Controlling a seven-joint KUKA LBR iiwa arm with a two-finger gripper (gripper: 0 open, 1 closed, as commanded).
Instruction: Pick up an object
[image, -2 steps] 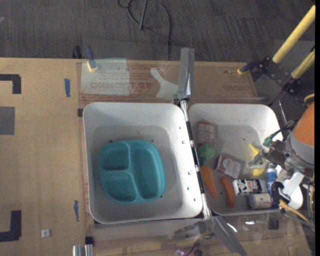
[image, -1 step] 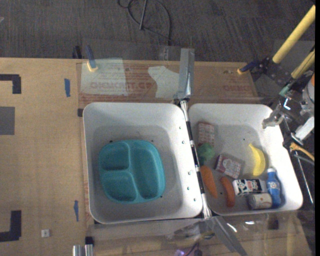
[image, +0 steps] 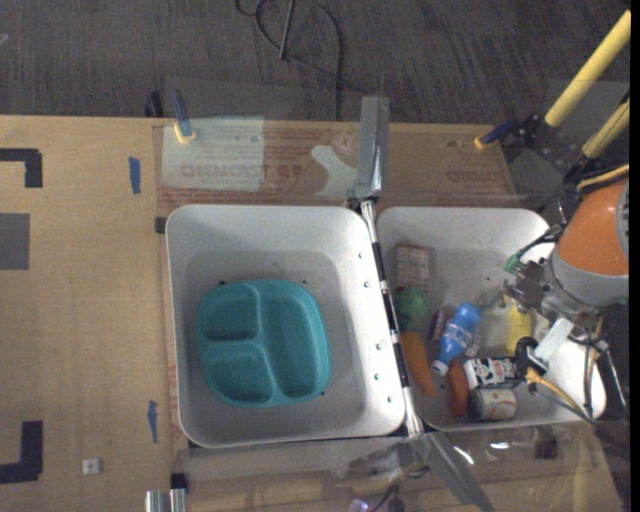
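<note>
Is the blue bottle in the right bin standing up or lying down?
Lying down: the blue bottle rests on its side, slanted among the other items.

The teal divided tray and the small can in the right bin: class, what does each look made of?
Teal divided tray: probably moulded plastic, matte, judging by its even colour and soft rounded compartment ridges. Small can: likely metal, with a pale, slightly shiny end; too blurred to be sure.

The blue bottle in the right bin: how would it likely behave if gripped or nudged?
The blue bottle lies on its side, so its rounded body would probably roll when nudged. It looks like light plastic, likely slippery. Crowded by the carrot and carton, it may shift them.
</note>
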